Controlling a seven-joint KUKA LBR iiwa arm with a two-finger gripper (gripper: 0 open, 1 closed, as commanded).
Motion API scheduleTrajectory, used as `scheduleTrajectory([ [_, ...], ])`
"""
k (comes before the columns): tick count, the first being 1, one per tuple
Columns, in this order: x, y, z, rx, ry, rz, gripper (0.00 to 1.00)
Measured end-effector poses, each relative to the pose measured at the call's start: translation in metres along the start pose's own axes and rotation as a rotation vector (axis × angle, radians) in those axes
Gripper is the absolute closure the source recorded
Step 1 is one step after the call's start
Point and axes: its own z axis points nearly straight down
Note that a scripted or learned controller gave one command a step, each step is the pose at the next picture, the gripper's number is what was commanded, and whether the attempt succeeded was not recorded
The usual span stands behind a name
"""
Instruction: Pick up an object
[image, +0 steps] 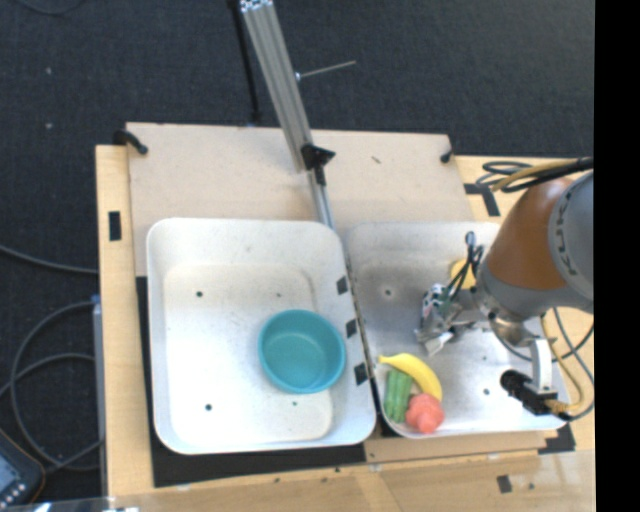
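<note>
A teal bowl (301, 349) sits in the left bin (200, 260), toward its right front. In the right bin (390, 260), near the front left corner, lie a yellow banana (418, 370), a green vegetable (398, 393) and a red piece (425, 413), all touching one another. My gripper (435, 322) reaches in from the right and hangs low over the middle of the right bin, just above and behind the banana. A bit of yellow (459, 272) shows behind the wrist.
A slanted metal pole (285, 90) rises from behind the bins where they meet. Cables (545, 385) and a black connector (520, 385) hang at the arm's right side over the right bin. Brown board surrounds both bins.
</note>
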Motion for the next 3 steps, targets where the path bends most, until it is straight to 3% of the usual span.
scheduleTrajectory([
  [3,-0.004,0.007,-0.161,-0.003,-0.001,-0.011,1.00],
])
